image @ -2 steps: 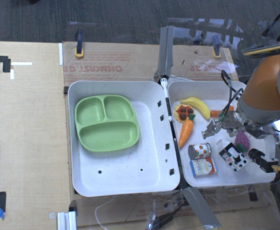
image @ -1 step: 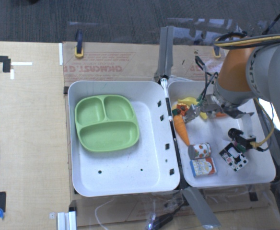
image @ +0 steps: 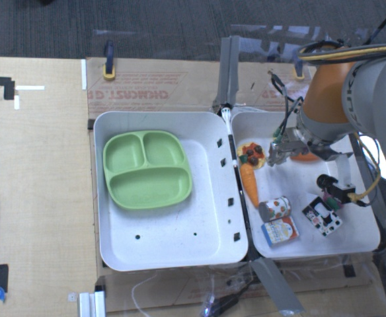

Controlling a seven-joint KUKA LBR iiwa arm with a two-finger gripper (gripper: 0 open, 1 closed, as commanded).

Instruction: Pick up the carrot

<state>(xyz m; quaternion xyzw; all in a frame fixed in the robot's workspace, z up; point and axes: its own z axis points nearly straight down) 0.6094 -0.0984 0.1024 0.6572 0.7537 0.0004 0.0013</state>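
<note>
Carrot [image: 249, 183] lies in right bin [image: 368, 240] along its left wall. Probably light, stiff, smooth plastic; grip across thick middle. Gripper [image: 277, 152] hovers just beside; jaws' state cannot be told

two white bins [image: 114, 243] on bench [image: 34, 177]
</note>
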